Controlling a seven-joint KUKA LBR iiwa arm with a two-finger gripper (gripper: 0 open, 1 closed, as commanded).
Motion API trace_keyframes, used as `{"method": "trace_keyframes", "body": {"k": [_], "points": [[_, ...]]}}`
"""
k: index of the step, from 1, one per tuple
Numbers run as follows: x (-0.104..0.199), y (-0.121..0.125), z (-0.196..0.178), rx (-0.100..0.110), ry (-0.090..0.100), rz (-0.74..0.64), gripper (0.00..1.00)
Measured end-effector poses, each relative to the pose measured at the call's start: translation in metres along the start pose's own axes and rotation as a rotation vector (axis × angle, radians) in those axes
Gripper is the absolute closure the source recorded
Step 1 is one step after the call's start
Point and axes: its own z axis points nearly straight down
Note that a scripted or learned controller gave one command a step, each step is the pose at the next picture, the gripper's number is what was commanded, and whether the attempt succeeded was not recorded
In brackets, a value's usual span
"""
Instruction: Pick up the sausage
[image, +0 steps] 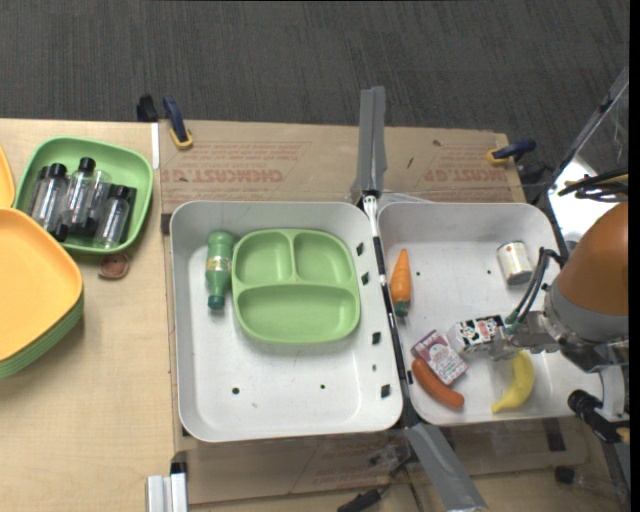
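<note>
Two white bins sit side by side on the surface; the right bin (440, 225) holds the sausage (438, 384), lying near its front edge just below a small purple carton (440, 357), with a banana (515, 382) to its right and a carrot (400, 277) further back. The hand (503, 338) hovers low over a small black-and-white box (479, 331) beside the banana, apart from the sausage. Whether it is spread or pressed together, I cannot tell.
</note>
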Motion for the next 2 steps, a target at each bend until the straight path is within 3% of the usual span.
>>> {"method": "trace_keyframes", "body": {"k": [1, 2], "points": [[0.009, 0.091, -0.021, 0.002, -0.001, 0.195, 1.0], [-0.016, 0.044, 0.001, 0.003, 0.001, -0.052, 1.0]]}}
